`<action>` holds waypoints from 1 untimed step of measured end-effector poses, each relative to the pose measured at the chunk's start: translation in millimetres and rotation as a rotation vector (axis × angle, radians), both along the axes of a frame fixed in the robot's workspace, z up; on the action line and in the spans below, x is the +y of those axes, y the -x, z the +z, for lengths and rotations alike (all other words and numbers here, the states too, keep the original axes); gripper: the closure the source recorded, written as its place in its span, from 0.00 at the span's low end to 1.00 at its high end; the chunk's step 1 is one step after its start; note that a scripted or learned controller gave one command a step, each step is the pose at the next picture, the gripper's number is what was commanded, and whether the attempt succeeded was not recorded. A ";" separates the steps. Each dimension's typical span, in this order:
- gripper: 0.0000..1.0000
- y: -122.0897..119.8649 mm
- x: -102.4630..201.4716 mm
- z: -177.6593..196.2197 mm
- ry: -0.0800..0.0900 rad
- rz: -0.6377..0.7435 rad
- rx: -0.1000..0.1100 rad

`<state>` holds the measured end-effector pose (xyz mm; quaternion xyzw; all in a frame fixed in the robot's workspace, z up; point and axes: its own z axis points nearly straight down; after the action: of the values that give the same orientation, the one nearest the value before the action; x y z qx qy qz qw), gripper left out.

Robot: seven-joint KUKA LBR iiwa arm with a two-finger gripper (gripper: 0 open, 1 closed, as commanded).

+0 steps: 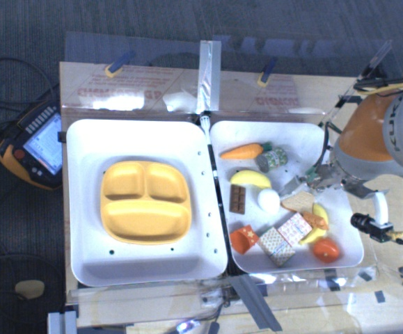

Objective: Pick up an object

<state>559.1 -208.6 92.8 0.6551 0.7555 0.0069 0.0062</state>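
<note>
Your arm (375, 134) reaches in from the right — orange band up top, gripper (311, 181) angled down-left, low.

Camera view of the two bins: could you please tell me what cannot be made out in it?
- Gripper: finger state, too small and blurred.
- Arm: cut off by the right edge.
- Patterned boxes: print too small.
- Right bin: near rim lost in glare.
</note>
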 end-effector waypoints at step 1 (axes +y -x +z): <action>0.00 -86.4 38.5 -3.9 0.007 0.043 0.013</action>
<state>645.5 -170.2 88.9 0.6387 0.7695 0.0003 0.0035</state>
